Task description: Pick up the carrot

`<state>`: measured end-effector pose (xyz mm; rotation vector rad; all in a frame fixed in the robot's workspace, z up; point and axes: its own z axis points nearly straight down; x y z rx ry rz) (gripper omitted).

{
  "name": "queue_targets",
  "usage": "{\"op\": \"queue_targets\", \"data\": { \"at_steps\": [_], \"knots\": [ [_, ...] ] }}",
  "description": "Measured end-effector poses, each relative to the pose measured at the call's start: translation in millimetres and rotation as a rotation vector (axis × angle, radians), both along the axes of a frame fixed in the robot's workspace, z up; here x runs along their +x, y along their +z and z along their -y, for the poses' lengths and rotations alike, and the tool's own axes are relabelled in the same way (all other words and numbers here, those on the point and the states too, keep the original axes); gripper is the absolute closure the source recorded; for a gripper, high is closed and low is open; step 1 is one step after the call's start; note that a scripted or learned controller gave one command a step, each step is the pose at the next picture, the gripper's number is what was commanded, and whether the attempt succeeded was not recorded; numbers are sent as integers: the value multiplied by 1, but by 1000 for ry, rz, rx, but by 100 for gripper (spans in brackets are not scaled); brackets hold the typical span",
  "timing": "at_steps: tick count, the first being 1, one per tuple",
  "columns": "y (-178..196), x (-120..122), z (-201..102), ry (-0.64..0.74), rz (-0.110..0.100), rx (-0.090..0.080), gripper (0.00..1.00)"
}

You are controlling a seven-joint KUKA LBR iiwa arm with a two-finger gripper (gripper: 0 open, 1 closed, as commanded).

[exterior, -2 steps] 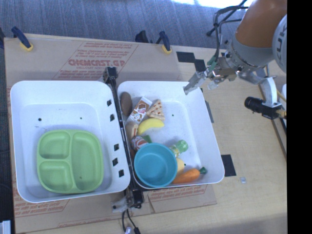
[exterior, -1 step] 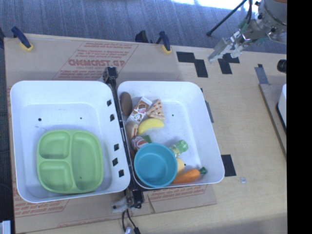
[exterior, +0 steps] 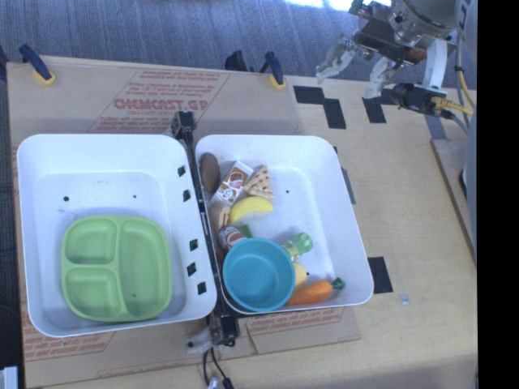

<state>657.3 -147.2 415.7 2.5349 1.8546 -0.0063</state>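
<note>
Gripper (exterior: 355, 73) sits high at top right, beyond the bins, fingers spread apart with nothing between them. Carrot (exterior: 315, 291) lies at the near right corner of the right bin (exterior: 345, 217), touching the blue bowl (exterior: 258, 274). Banana (exterior: 250, 208) and what looks like a small green bottle (exterior: 298, 244) nearby. Green divided plate (exterior: 117, 267) in the left bin (exterior: 49, 177).

Two white bins (exterior: 49, 156) on bench (exterior: 405, 217)
</note>
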Motion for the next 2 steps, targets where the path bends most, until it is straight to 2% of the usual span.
{"op": "queue_targets", "data": {
  "at_steps": [1, 2],
  "knots": [
    [10, 0, 0, 10, -5, -4, 100],
    [-103, -2, -72, 127, -16, 3, 100]
  ]
}}
